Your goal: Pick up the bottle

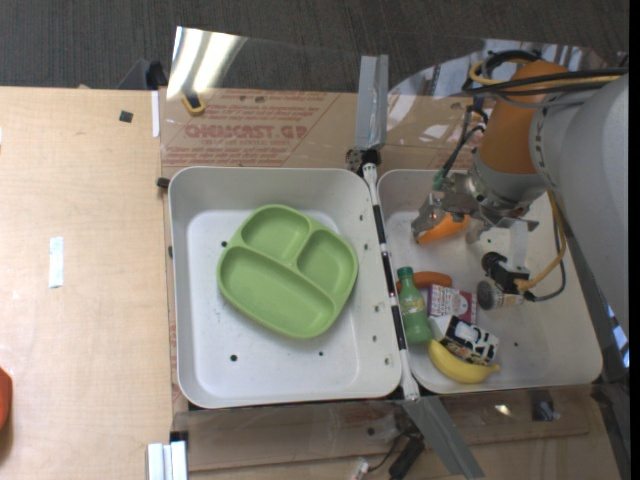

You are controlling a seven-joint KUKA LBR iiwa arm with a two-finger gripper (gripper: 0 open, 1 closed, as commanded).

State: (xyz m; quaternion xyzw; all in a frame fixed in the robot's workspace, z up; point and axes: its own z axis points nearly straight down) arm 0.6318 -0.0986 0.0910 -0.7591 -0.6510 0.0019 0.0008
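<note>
Could not make out the gripper (447, 215) clearly: saw it low over the rear left part of the right bin (560, 363), crowded by dark hardware and looping cables, so could not tell whether apart or together. Noted an orange object (440, 231) directly under it, touching or nearly so, partly covered from above; could not settle whether clamped or merely lying there. Lost much of the bin's right side behind the grey arm (590, 148) and its orange band (512, 128).

Found the bottle (411, 306), green with a green cap and a pale label, lying along the right bin's left wall, cap toward the rear, apart from the gripper. Spotted a small red-orange piece (433, 280) just beside its cap, and a pink packet (447, 304) pressed against its right flank. Saw a banana (461, 362) near its base at the front, with a black-and-white item (472, 340) resting on the banana, too small to identify.

Noted a green divided plate (288, 270) in the left bin (200, 353), and printed cardboard (250, 128) behind both bins.
</note>
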